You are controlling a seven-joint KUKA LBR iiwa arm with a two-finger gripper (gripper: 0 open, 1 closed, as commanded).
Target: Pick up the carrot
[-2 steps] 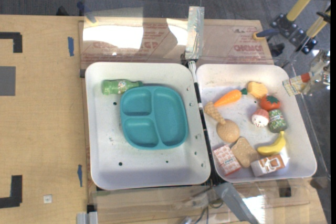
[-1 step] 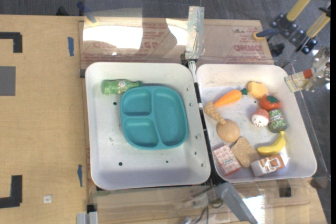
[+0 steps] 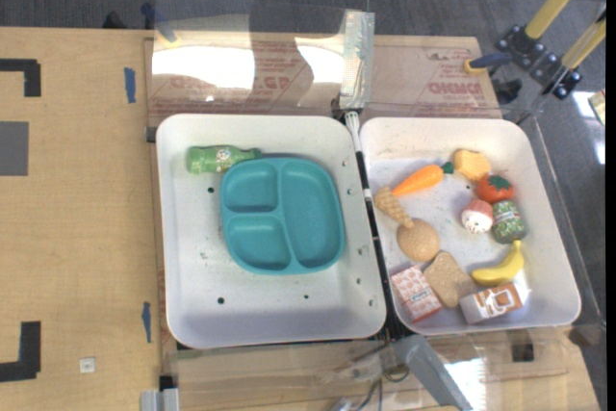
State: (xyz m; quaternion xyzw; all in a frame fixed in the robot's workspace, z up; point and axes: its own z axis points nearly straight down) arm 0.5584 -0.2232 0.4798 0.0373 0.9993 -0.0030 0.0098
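We locate the carrot (image 3: 420, 180) in the right bin (image 3: 549, 207), in its upper left part, lying at a slant with the orange tip toward the bin's left wall and the green top toward a yellow-orange item (image 3: 472, 165). Nothing touches it from above. Just below its tip lies a tan pastry-like piece (image 3: 393, 206).

We note further items in the same bin: a red tomato (image 3: 495, 189), a small white and pink piece (image 3: 476, 219), a dark green item (image 3: 509, 223), a banana (image 3: 504, 266), a round tan cookie (image 3: 418, 241), a brown cracker (image 3: 448, 277), a pink and white carton (image 3: 416, 294) and a white carton (image 3: 494, 301). Printing shows on both cartons, but we cannot read it.

The left bin (image 3: 183, 245) holds a teal divided plate (image 3: 284, 215) and a green bottle (image 3: 219, 158) lying on its side with a white label, illegible.

Behind the bins, red lettering on clear sheeting (image 3: 250, 72) appears reversed and unreadable.

As for the hand, we cannot tell its state.
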